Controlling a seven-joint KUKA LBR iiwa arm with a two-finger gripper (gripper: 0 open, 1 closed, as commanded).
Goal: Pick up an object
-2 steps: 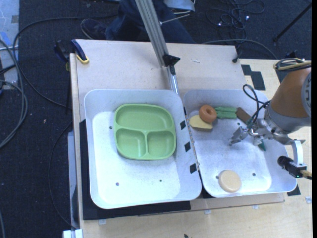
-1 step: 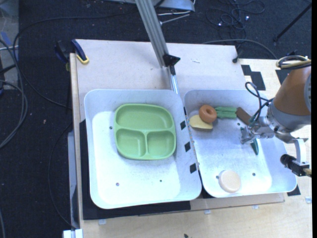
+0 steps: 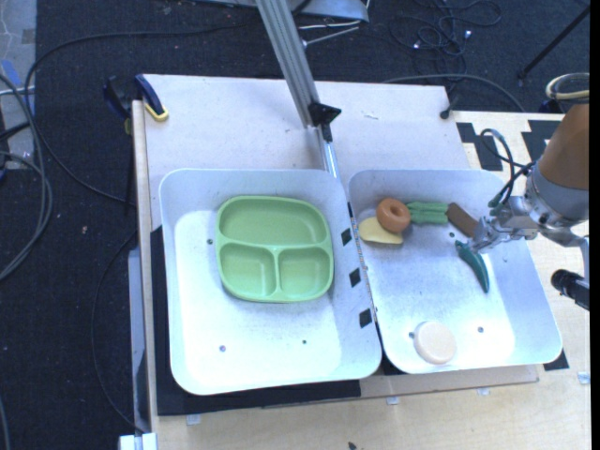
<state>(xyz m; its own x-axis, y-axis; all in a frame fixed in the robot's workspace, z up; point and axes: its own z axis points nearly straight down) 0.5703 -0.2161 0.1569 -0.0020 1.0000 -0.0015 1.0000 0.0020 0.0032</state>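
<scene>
In the right bin [image 3: 525, 331], a brown ring-shaped donut [image 3: 394, 216] rests against a pale yellow piece [image 3: 379, 232]. A green toy [image 3: 427, 213] lies to their right, with a brown piece [image 3: 461, 218] beside it. A dark teal, pod-shaped toy [image 3: 477, 266] lies slanted near the bin's right side. A white round disc [image 3: 435, 342] sits near the front edge. My gripper [image 3: 480, 238] reaches in from the right and hovers at the upper end of the teal toy, just under the brown piece.
The left bin [image 3: 187, 345] holds a light green divided plate [image 3: 276, 248]. A metal pole [image 3: 291, 50] slants down to the gap between the bins. Cables lie on the dark floor around the bench.
</scene>
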